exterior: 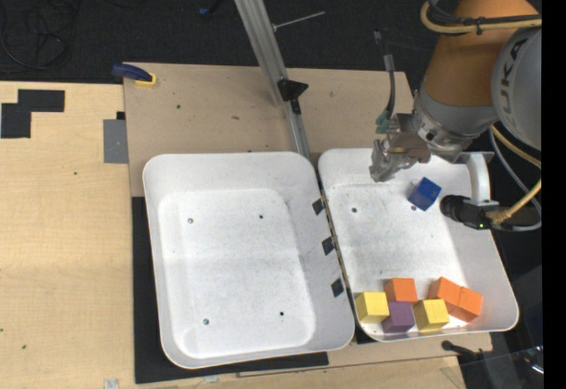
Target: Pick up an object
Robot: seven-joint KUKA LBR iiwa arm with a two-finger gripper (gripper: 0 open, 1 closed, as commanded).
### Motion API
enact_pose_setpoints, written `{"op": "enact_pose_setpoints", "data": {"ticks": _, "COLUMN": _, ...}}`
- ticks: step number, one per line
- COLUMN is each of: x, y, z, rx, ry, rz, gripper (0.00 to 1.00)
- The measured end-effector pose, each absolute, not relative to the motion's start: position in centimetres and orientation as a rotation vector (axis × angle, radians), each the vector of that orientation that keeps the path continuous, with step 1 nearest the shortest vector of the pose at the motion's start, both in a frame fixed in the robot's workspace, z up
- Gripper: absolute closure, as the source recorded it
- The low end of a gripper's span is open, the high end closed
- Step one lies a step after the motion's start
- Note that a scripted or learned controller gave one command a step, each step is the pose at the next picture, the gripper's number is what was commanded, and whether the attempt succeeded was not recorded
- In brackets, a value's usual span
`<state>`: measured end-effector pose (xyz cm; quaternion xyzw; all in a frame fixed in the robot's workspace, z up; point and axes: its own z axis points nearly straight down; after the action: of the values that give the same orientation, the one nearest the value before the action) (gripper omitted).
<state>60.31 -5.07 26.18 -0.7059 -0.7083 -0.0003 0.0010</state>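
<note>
Gripper (pixel 384 168) over the far edge of the right bin (pixel 367 241); claw state impossible to tell. Blue block (pixel 425 194) just beside it, near the far right corner. Yellow, orange and purple blocks (pixel 417 303) bunched along the near edge. Left bin (pixel 168 193) alongside.

White bins (pixel 230 263), blue block (pixel 424 194), orange, yellow and purple blocks (pixel 400 316)

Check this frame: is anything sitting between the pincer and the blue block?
Nothing visible. The pincer hangs over the right bin, the blue block lies just beside it, and bare bin floor separates them. The other blocks cluster at the near edge.
</note>
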Motion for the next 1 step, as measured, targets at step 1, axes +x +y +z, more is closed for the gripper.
{"op": "enact_pose_setpoints", "data": {"ticks": 1, "x": 60.26, "y": -0.12, "z": 24.34, "rx": -2.214, "ry": -2.221, "rz": 0.004, "gripper": 1.0}}
